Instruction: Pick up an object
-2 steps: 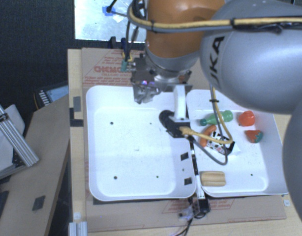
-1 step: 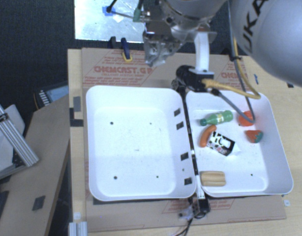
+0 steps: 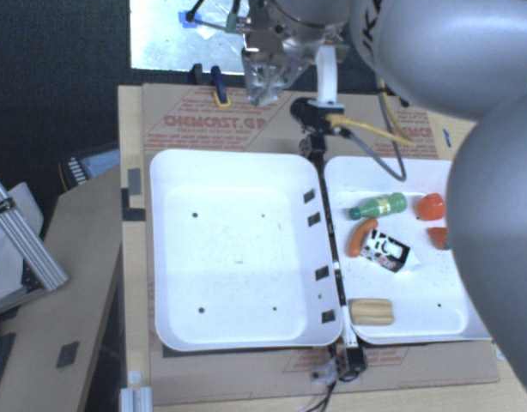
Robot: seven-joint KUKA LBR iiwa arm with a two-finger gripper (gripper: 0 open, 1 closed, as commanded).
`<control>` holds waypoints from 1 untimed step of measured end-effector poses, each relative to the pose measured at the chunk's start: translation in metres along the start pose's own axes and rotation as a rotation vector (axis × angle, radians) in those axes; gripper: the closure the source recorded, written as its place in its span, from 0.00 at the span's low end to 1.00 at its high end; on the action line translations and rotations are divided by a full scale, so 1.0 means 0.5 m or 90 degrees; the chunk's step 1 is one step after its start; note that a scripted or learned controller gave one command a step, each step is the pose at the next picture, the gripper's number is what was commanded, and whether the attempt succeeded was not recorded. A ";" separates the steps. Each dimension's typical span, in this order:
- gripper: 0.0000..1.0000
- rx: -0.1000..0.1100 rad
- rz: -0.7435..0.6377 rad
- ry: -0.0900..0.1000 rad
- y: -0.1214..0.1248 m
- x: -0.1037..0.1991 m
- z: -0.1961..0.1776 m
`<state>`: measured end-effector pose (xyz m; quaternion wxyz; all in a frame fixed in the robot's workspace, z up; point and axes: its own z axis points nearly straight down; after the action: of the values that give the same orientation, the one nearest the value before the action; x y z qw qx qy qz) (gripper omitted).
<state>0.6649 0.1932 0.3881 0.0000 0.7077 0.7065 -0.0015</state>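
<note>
Hovering at twelve o'clock, beyond both bins, the gripper (image 3: 263,88) is showing nothing between its fingers; how far they are parted is unclear. Objects are lying in the right bin (image 3: 418,329) at three o'clock: green bottle (image 3: 379,205), bread-like piece (image 3: 371,312).

Bottle (image 3: 379,205), bun (image 3: 372,312) in right bin (image 3: 418,326).
</note>
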 end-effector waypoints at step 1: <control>1.00 -0.005 -0.005 0.003 0.007 0.087 -0.048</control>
<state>0.6686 0.2365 0.4122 0.0010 0.7048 0.7094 0.0025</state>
